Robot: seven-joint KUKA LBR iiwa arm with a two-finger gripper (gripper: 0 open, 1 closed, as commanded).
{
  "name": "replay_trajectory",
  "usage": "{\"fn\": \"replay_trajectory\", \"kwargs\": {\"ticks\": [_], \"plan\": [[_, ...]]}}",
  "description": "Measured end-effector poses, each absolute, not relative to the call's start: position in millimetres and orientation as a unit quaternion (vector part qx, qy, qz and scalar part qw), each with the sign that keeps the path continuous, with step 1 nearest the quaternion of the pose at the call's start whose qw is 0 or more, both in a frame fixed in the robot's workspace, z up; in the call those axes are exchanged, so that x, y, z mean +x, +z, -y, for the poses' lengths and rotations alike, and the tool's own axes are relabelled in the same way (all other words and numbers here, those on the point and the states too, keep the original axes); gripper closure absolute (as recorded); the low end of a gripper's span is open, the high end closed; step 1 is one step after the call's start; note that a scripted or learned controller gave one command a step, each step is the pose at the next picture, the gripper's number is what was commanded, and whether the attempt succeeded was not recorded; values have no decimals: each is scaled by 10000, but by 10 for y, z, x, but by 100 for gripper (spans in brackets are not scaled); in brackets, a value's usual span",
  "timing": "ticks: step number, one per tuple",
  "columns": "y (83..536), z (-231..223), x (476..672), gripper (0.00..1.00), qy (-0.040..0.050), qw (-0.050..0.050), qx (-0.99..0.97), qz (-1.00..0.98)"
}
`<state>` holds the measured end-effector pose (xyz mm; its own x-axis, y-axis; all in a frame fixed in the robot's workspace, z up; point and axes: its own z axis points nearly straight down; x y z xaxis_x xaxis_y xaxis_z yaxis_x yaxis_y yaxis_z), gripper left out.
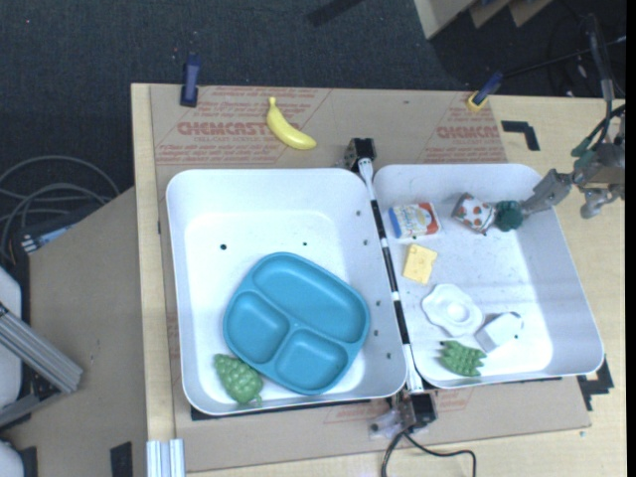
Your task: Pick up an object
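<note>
In the right bin [556,266], toward its far side, you have a small rounded toy [474,213], white with red-brown patches, and touching its right side a little dark green piece [509,216]. The gripper [596,179] sits at the bin's far right edge, one grey finger [542,193] slanting down to the green piece. You cannot tell how wide the fingers stand, and nothing shows between them.
</note>
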<state>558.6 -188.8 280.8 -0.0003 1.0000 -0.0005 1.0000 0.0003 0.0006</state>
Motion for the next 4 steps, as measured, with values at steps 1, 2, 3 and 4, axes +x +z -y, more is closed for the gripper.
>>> {"fn": "replay_trajectory", "kwargs": {"ticks": [1, 2, 3, 4], "plan": [[1943, 1548, 6479, 0, 1, -3, 7067, -7075], [834, 1619, 6656, 0, -9, -14, 7068, -7074], [957, 1618, 6673, 100, 2, 12, 7063, -7079], [956, 917, 6666, 100, -1, -11, 7068, -7074]]}}
